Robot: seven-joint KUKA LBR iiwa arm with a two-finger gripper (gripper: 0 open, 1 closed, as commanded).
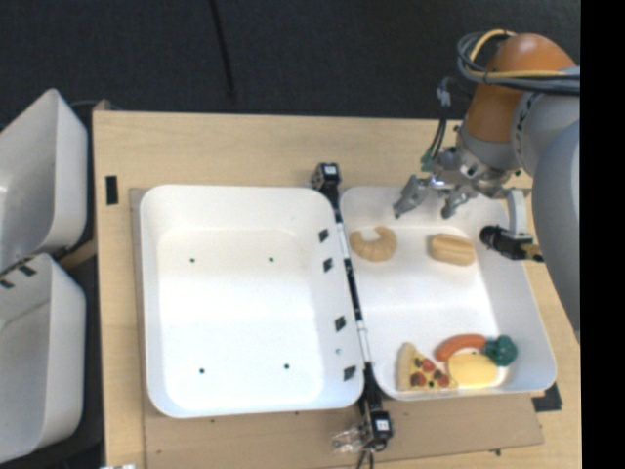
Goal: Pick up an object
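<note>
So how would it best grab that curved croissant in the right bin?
Probably from straight above, jaws across the thick middle of the croissant. It lies flat as an arch, ends pointing down the view, and its middle is the widest, firmest part. The roll lies apart, so nothing crowds it.

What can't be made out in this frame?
- Two-finger gripper, camera view: too small and blurred to judge its state.
- Yellow rounded toy in the right white bin: the orange carrot with green top and the pizza slice crowd it, so its outline is unclear.
- Grey arm: cut off by the right edge.
</note>
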